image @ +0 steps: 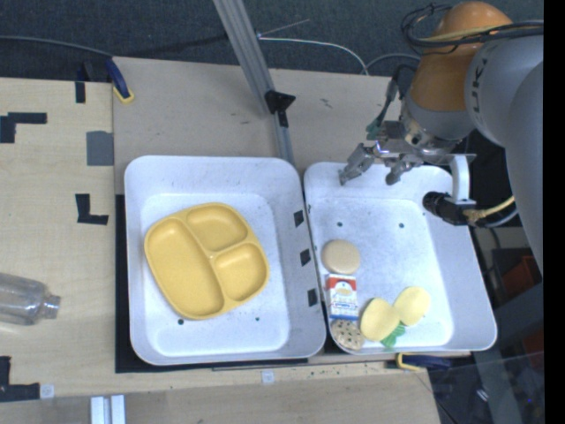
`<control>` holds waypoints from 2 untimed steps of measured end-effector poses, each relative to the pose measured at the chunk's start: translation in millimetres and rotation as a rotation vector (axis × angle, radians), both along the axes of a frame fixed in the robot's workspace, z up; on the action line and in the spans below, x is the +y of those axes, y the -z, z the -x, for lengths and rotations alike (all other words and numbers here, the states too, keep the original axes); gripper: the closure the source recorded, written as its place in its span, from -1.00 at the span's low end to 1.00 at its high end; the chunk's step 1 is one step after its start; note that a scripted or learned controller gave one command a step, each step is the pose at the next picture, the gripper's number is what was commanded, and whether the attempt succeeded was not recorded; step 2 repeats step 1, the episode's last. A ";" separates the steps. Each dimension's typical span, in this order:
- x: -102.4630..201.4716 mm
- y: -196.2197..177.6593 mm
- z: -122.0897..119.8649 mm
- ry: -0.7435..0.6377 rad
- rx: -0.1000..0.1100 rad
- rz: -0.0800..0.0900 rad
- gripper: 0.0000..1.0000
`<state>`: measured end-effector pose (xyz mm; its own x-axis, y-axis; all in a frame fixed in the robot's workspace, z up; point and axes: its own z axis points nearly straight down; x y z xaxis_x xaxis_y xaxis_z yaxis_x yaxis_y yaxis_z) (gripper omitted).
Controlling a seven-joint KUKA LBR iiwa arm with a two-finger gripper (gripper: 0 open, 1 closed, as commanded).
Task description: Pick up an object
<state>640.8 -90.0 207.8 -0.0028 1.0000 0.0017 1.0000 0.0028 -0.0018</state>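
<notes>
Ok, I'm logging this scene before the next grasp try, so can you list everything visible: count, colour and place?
Shallow plastic bins: 2, white, side by side on the bench.
Divided plastic plate: 1, yellow, left bin.
Round tan disc: 1, right bin, near left wall.
Small printed packet: 1, red and white, below the disc.
Rounded yellow pieces: 2, right bin, front.
Clear plastic bottle: 1, lying on bench, far left.
Two-finger gripper: 1, grey, open, over right bin's back edge.
</notes>
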 end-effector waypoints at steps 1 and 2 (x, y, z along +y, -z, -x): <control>43.3 -119.5 10.0 -0.003 -0.009 0.001 -1.00; 43.3 -119.5 10.0 -0.003 -0.009 0.001 -1.00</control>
